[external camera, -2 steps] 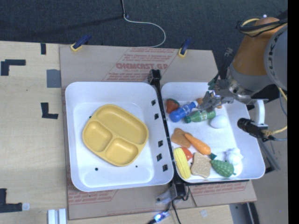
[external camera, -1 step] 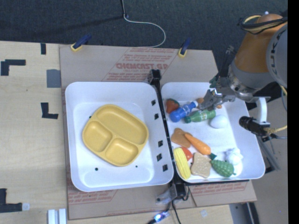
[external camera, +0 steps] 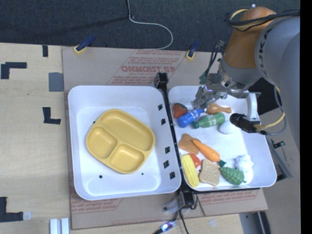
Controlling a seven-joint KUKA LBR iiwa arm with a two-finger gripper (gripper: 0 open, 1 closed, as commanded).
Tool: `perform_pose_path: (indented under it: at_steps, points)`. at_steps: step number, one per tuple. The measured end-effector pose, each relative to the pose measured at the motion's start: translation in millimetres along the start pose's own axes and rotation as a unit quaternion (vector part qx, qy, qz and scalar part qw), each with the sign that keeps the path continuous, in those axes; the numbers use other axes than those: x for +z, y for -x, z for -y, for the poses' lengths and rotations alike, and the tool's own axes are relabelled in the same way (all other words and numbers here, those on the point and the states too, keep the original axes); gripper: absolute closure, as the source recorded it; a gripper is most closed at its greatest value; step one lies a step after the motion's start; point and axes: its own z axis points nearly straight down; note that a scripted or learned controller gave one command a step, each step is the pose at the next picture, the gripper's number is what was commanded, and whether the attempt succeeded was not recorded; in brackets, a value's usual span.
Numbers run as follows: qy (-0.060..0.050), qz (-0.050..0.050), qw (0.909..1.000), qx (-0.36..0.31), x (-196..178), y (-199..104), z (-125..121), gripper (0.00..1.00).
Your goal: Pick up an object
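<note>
arm pose: your grey arm (external camera: 273, 43) comes in from 3 o'clock, orange band up top at 1 o'clock, wrist tipped down over the far part of the right bin (external camera: 258, 177).
gripper: your gripper (external camera: 204, 99) hangs low at the bin's 11 o'clock area, pointing down-left. Open or closed — can't tell, it's too small and cluttered there.
nearest object: blue bottle (external camera: 187, 118) lies just beside the gripper, at its 7 o'clock. Touching or not, can't tell.
next object: green bottle (external camera: 209, 121) lies on its side at the gripper's 5 o'clock, right against the blue bottle.
also close: red-orange piece (external camera: 179, 110) at the gripper's 8 o'clock, near the bin's left wall; a tan piece (external camera: 218, 108) at its 4 o'clock.
mid bin: carrot (external camera: 206, 150) and a tan-orange piece (external camera: 186, 143) lie at 6 o'clock from the gripper, well apart from it.
near edge: corn cob (external camera: 189, 170), toast slice (external camera: 210, 173), dark green piece (external camera: 231, 174) and a white lumpy item (external camera: 243, 162) crowd the bin's 6 o'clock rim.
edges: you're close to the divider between the bins at 9 o'clock and to the far rim at 12 o'clock.
open room: bare white floor shows at the right bin's 3 o'clock side.
left bin: left bin (external camera: 78, 130) holds a yellow divided plate (external camera: 120, 140), lying flat, well apart from the gripper.
</note>
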Motion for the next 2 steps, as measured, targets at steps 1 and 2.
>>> perform_pose_path:
  at_steps: [1,2]
  points:
    - [0.001,0.000,1.0000,0.000,-13.9,-45.0,-22.5,1.00]
    - [0.000,0.001,1.0000,0.002,-10.4,-35.4,-29.1,1.00]
